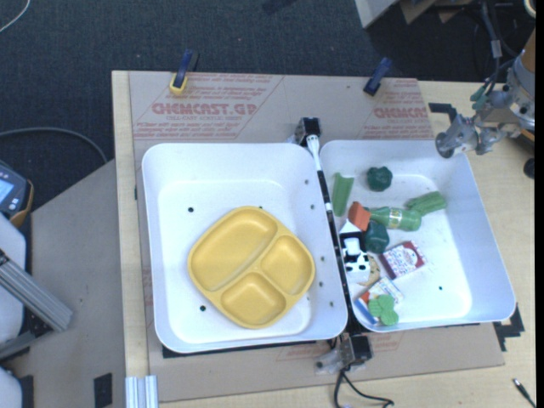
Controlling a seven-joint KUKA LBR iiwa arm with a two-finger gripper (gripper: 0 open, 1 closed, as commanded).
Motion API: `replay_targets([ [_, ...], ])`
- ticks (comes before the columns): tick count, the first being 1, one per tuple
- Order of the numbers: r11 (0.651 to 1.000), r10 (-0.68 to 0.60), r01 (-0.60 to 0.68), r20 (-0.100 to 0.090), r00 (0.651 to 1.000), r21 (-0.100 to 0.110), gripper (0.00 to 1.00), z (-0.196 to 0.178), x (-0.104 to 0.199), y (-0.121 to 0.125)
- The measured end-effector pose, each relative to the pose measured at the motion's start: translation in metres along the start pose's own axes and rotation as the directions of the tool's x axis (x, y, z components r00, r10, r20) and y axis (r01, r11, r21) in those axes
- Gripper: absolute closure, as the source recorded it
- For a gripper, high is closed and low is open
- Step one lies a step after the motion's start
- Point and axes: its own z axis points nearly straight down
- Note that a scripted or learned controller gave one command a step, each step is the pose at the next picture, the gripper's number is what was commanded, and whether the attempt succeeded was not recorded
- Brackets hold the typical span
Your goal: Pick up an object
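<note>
A pale wooden desk (136, 228) sits on dark carpet and carries two shallow white plastic bins side by side. Nearest the camera, the right bin (489, 262) holds a loose clutter along its left side: a small green toy piece (384, 309) at the front, a red-and-white packet (403, 258), a black-and-white patterned item (360, 266), then a green bottle lying on its side (398, 219), an orange block (359, 215), a flat green strip (342, 192) and a dark green knobbly lump (379, 177) farther back. The left bin (161, 177) holds a smooth yellow three-compartment plastic tray (251, 266). At the far right, the metal gripper (463, 136) hovers above the right bin's back corner; whether it is spread or closed cannot be told. Nothing is held. The crowded pile risks a glancing grasp, and the glossy packet may slip.
</note>
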Motion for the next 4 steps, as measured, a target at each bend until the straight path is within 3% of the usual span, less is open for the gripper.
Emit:
replay_targets([
  [2, 1.0, -0.004, 0.004, -0.004, 1.0, 0.005, 1.0, -0.018, 0.101, 0.005],
  [4, 1.0, -0.005, 0.005, -0.005, 1.0, 0.005, 1.0, -0.018, 0.219, -0.005],
])
